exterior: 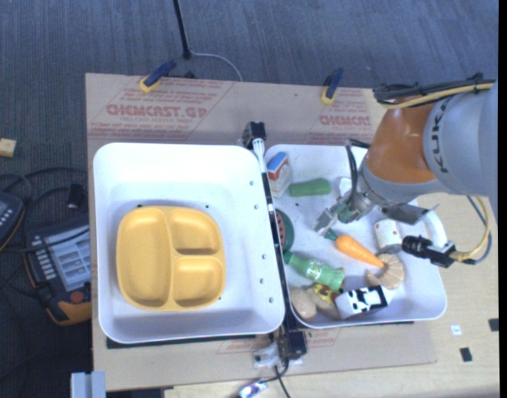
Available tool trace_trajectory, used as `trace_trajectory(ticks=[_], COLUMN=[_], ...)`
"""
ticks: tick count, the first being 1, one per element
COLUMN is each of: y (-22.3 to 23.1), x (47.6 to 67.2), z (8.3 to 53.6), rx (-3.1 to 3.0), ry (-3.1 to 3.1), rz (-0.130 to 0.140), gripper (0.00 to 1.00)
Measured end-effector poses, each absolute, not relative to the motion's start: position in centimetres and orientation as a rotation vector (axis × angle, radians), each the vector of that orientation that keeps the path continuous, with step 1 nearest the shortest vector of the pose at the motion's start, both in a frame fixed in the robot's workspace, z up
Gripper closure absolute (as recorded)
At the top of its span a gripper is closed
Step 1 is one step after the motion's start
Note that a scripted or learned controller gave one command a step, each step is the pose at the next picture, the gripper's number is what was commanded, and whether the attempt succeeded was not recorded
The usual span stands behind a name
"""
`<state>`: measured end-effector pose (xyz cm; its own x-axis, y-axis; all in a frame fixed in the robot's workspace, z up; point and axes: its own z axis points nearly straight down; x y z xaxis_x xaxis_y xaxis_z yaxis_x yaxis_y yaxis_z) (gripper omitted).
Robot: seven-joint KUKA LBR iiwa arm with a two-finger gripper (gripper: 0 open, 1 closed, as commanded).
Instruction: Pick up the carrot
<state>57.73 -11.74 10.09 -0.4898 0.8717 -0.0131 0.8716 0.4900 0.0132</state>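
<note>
Orange and stiff, the carrot (358, 250) looked light and slick; its thick middle suited gripping. The pincer (335, 219) at its ten o'clock gaped wide, empty.

Two bins sit side by side on the tabletop (154, 110). The left bin (187, 160) holds a divided tray (170, 255) lying toward its left half. The right bin (419, 301) is crowded: a small carton (277, 167) in its far left corner, a bottle (314, 269) lying near the left wall, and the carrot (358, 250) lying tilted near the middle, to the right of that bottle. A toy cow (363, 300) lies at the near edge, in front of the carrot. The end effector (340, 214) hangs just behind the carrot, left of its tip.
</note>
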Motion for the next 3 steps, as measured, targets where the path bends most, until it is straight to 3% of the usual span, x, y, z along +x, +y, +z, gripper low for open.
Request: trace_trajectory(ticks=[1, 2, 3], y=[-1.6, -6.2, 1.5], x=[57.4, 49.1, 48.5], z=[18.5, 20.7, 19.9], rx=[1.666, 1.239, 1.090], ry=[2.662, 2.887, 2.947], rz=[0.002, -0.002, 0.000], gripper=[1.00, 1.00, 1.00])
